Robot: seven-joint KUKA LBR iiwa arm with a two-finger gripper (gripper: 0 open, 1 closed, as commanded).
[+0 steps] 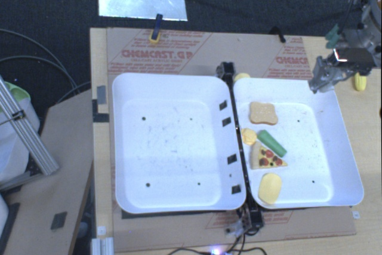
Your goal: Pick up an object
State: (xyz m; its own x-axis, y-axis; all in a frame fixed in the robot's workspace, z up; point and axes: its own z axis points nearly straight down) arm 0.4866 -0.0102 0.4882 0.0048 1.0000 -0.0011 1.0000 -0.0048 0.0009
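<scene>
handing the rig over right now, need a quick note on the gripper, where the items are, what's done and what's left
Gripper: hovers over the far right corner of the right bin, nothing visibly held.
Items, all in the right bin along its left side: toast slice, green piece, small yellow piece, pizza slice, pale yellow piece.
Left bin sits beside it.
Done: nothing picked yet.
Left: descend on one item, grasp, lift.
</scene>
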